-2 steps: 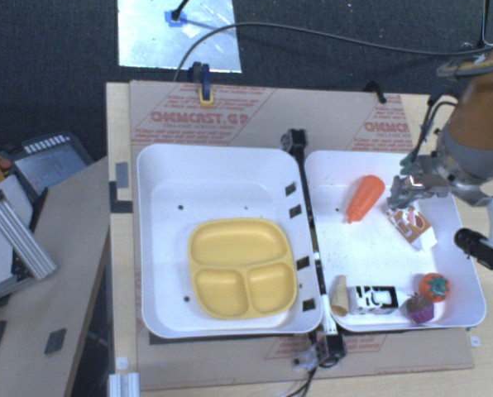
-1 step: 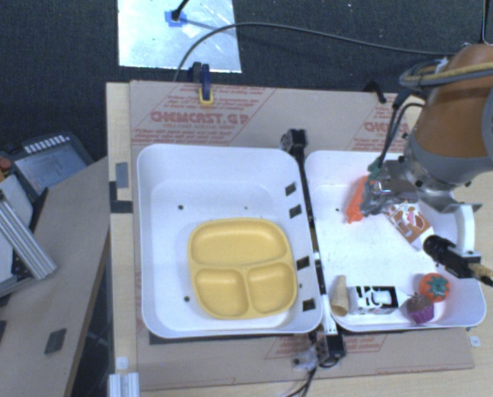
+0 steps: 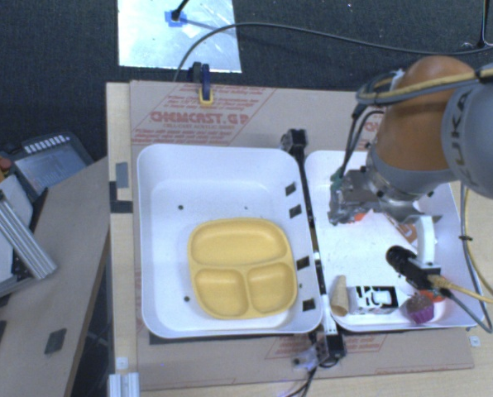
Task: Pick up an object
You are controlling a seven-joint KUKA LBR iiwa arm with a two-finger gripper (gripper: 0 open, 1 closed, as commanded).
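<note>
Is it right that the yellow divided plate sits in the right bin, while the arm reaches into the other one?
Not quite. In the camera view the yellow plate lies in the left bin, not the right. The arm does reach into the other one, the right bin, where its end effector hangs over the floor.

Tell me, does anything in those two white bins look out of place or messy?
Nothing looks spilled or broken. The yellow divided tray lies flat in the left bin, turned slightly askew to its walls. In the right bin, small items sit bunched at the near edge, including a cone-shaped piece against the divider. The end effector hovers above.
</note>
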